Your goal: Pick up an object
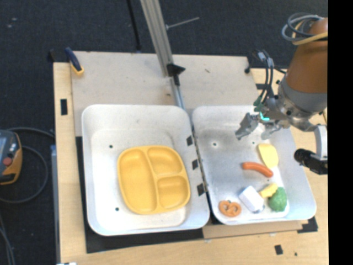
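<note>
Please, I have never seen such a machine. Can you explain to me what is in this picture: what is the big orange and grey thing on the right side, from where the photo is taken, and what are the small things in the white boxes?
The photo is taken by one fixed camera above a bench, looking down at a slant. The orange and grey thing is a robot arm reaching in from the right. At its end is a gripper, and its jaws appear open with nothing between them.

Two shallow white bins sit side by side on the bench. The left bin holds a yellow divided plate. The right bin holds small toy-like items: a pale yellow piece, an orange carrot-like stick, a white block, a small yellow piece, a green broccoli-like piece and an orange pretzel shape.

The gripper is over the right bin, above and to the left of the items.
</note>
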Robot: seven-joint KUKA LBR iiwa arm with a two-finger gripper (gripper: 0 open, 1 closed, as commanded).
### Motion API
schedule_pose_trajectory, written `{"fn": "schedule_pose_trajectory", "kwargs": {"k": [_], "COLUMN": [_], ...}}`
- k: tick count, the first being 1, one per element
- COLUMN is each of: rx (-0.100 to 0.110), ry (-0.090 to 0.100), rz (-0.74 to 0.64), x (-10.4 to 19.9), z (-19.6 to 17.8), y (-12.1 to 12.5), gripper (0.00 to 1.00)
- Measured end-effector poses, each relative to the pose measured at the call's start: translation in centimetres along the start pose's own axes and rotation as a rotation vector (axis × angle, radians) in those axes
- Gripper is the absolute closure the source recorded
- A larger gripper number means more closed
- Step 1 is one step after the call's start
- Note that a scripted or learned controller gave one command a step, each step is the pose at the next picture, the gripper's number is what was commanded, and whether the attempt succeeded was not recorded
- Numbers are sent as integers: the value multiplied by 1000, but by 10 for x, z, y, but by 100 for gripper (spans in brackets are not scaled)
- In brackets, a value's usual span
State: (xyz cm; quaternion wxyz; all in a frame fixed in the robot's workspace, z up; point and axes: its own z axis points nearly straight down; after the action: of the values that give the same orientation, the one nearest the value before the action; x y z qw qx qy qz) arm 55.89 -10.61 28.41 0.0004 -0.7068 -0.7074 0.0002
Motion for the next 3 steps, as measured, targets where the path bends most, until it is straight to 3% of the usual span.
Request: {"fn": "schedule_pose_trajectory", "kwargs": {"k": [1, 3], "rx": [-3, 2], "ry": [0, -1], "rz": [0, 2], "x": [0, -13], "z": [-1, 91], "y": [1, -1], "gripper": [0, 0]}}
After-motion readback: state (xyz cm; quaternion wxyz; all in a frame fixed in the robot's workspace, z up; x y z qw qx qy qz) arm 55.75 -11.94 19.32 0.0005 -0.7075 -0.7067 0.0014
